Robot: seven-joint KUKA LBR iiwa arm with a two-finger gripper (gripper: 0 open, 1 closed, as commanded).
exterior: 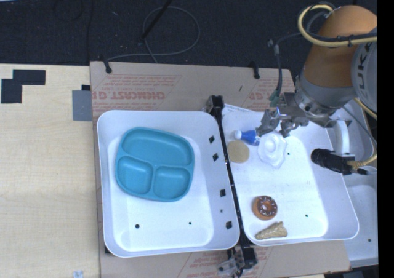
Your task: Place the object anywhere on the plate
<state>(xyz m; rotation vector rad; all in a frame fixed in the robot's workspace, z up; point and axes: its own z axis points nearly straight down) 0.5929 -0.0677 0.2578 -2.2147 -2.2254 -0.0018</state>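
A blue plate (154, 164) with three compartments lies in the left bin (123, 234). In the right bin (320, 209) are a white lumpy object (273, 149), a tan round disc (239, 152), a small blue and white piece (246, 137), a chocolate donut (265, 207) and a tan wedge (272, 231). My gripper (278, 124) hangs over the far part of the right bin, just above the white object and beside the blue and white piece. Nothing shows between its fingers.
A black divider (223, 172) runs between the two bins. A black part (330, 160) of the arm's gear juts over the right bin's right side. Cardboard (160, 86) lies under both bins, and cables trail over the dark floor behind.
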